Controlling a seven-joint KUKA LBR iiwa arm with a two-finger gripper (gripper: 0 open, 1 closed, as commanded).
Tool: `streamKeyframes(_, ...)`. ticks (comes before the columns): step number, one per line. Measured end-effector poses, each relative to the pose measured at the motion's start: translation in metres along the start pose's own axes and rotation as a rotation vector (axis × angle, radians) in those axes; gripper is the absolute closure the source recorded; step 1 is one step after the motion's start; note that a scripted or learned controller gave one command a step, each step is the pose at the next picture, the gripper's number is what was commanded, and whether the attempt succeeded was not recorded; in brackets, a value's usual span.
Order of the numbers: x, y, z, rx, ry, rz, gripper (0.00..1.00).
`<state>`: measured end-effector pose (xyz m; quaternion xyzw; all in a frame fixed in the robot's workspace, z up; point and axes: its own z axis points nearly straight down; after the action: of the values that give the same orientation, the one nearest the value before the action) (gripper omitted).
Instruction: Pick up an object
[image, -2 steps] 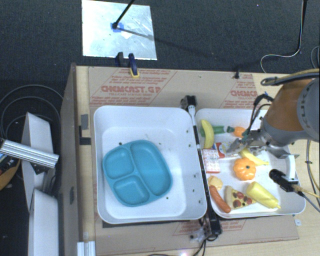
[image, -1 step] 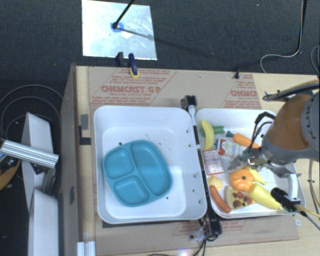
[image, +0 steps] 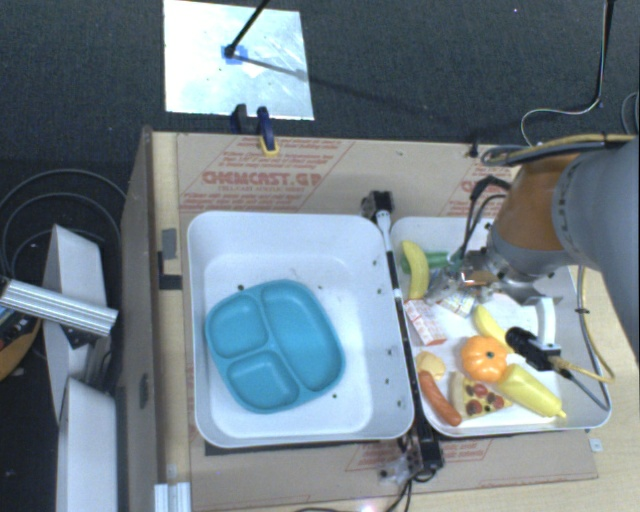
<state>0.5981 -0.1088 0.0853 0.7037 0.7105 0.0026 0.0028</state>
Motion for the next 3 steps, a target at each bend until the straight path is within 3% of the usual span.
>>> streamKeyframes(1,-0.005,-0.053,0.001,0.010,0.001,0.010,0.00)
streamKeyframes(2,-0.052,0.044,-0.034,-0.006,-0.006,0.005,0.00)
streamKeyframes(3,-0.031,-0.062,-0.038,0.014,0.002,0.011,0.00)
